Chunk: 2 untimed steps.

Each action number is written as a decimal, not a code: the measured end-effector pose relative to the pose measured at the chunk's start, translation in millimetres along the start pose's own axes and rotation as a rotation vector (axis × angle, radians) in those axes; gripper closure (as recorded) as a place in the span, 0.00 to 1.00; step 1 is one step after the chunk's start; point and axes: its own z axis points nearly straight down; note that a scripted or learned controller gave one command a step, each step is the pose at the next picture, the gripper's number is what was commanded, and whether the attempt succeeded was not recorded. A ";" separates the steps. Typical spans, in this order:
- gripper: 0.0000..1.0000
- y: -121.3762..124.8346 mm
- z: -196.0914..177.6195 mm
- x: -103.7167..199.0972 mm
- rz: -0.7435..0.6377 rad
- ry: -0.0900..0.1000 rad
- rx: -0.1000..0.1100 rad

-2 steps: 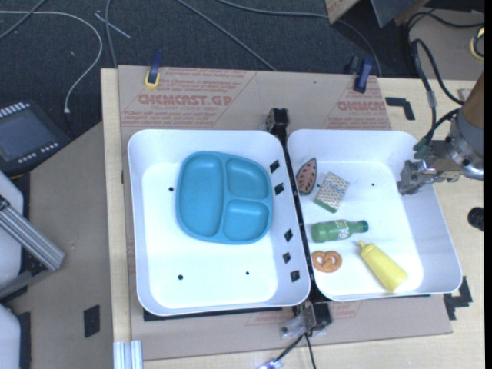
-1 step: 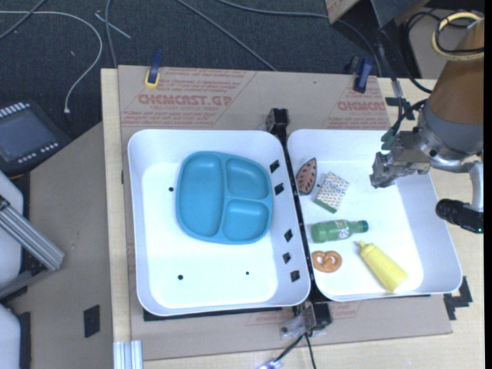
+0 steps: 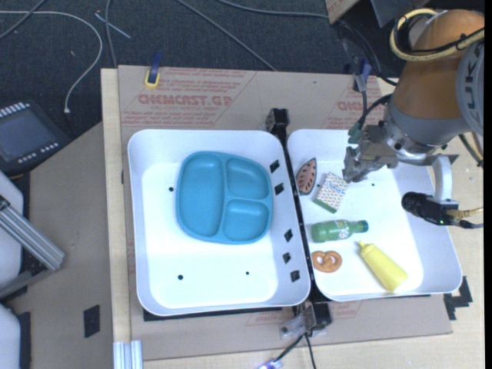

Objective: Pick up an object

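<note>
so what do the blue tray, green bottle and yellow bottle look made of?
Blue tray: looks like moulded plastic, matte, uniform colour with soft rounded compartment ridges.
Green bottle: probably glossy plastic, with a light label band around the middle; could be a toy.
Yellow bottle: likely smooth plastic, solid colour with a nozzle tip, squeeze-bottle shape. Too small to say more.

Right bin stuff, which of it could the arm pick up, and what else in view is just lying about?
Pickable, in the right bin:
- checkered packet, just beside the tool
- brown oval piece
- green bottle
- pretzel
- yellow bottle

Lying about:
- blue divided plate in the left bin
- cables on the floor
- cardboard sheet under the bins
</note>
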 end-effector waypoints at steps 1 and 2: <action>1.00 23.0 -1.8 58.5 -0.002 0.001 -0.002; 1.00 40.3 0.3 119.2 -0.002 0.002 -0.001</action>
